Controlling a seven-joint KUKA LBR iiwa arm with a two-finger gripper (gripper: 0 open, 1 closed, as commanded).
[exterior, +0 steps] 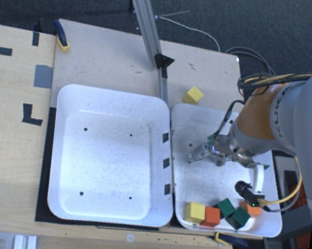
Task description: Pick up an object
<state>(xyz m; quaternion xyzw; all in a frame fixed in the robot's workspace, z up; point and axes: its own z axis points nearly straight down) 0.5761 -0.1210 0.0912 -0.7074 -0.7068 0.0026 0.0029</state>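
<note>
Blocks point(212, 215) clustered at the lower right of the frame look light, rigid and flat-sided, best pinched across opposite faces; whether the gripper point(200, 154) is open or closed, I cannot tell.

You see two bins point(108, 154) of smooth white plastic, faintly speckled and slightly glossy at the rims. The tabletop point(5, 129) at the frame's left looks like pale matt wood. The slanted rail point(147, 25) at top centre reads as brushed metal. The blocks point(212, 214) at lower right look matt.
</note>
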